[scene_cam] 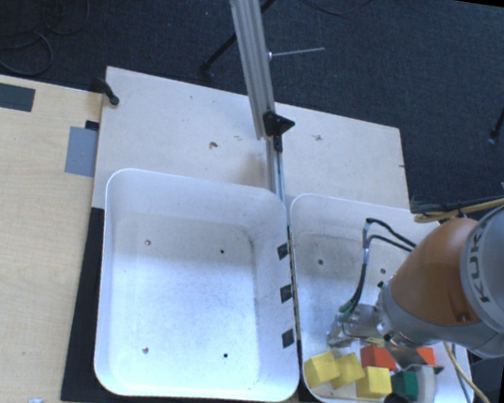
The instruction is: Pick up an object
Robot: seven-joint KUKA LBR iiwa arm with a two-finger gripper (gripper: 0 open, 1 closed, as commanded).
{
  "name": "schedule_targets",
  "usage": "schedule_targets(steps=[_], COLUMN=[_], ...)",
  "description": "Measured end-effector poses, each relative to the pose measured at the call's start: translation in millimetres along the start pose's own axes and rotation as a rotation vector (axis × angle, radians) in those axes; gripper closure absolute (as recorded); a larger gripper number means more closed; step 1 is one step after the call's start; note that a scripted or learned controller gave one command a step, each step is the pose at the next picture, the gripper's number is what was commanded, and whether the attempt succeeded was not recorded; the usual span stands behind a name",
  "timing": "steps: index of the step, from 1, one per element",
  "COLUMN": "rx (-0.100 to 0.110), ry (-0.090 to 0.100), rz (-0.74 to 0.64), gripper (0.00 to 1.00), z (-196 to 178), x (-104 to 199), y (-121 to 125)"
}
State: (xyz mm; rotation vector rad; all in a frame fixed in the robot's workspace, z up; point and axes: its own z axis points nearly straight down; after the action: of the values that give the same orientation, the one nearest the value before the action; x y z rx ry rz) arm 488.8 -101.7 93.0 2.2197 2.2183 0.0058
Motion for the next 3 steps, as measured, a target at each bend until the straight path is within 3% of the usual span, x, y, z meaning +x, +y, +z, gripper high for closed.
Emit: schedule_targets(steps=[3], rx=[-0.001], ry=[-0.001], rz=[0.003], gripper=[1.00], z=[0.0], x=[0.6], y=[-0.1])
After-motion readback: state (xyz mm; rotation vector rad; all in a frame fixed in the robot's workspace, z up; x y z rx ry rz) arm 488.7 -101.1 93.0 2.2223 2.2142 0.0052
